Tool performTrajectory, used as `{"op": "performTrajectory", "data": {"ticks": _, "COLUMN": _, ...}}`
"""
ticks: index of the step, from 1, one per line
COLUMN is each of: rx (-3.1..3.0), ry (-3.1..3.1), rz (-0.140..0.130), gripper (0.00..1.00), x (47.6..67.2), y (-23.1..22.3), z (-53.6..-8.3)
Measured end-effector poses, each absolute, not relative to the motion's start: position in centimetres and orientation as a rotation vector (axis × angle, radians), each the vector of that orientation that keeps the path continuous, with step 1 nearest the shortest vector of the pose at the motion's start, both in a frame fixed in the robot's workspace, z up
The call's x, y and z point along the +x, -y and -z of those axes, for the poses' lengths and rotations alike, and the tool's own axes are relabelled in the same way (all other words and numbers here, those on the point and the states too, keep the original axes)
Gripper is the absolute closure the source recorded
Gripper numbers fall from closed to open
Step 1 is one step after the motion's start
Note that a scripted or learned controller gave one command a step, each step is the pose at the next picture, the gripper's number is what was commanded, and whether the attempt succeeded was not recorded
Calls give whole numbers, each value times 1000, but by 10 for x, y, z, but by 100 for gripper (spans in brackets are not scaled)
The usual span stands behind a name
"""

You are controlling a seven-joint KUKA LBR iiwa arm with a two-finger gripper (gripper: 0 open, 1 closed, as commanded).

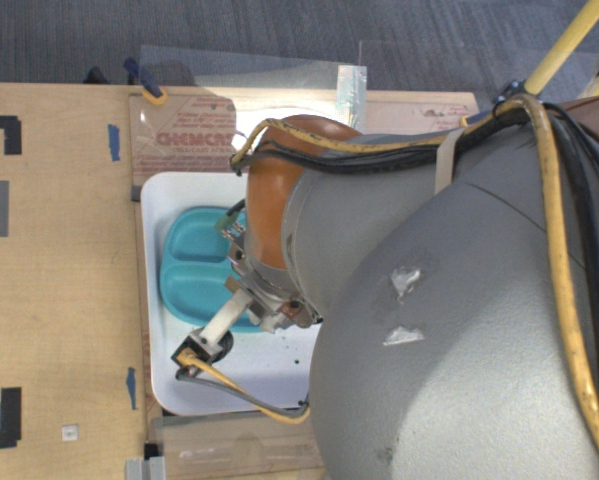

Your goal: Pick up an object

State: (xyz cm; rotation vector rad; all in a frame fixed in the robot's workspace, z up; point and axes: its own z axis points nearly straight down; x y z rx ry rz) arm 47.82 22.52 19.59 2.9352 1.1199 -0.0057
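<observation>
A turquoise, rounded two-lobed object (191, 268) lies in the left part of a shallow white bin (157, 200). Its right side is covered by the arm. My gripper (249, 286) hangs below the orange wrist band (269, 203), over the right edge of the turquoise object. The wrist hides whether the gripper touches the object.
The big grey arm (449, 308) covers the right half of the view and most of the bin. A few small dark specks (297, 356) lie on the bin floor near the front. A clear plastic sheet (184, 128) lies behind the bin. The wooden bench (49, 268) stretches to the left.
</observation>
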Motion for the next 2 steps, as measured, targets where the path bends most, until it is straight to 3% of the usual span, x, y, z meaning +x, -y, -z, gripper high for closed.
{"op": "performTrajectory", "data": {"ticks": 1, "rx": 3119, "ry": -372, "rz": 3, "gripper": 100, "x": 479, "y": -224, "z": -171}}
{"op": "performTrajectory", "data": {"ticks": 2, "rx": 3131, "ry": -316, "rz": -14, "gripper": 100, "x": 481, "y": -226, "z": -305}}
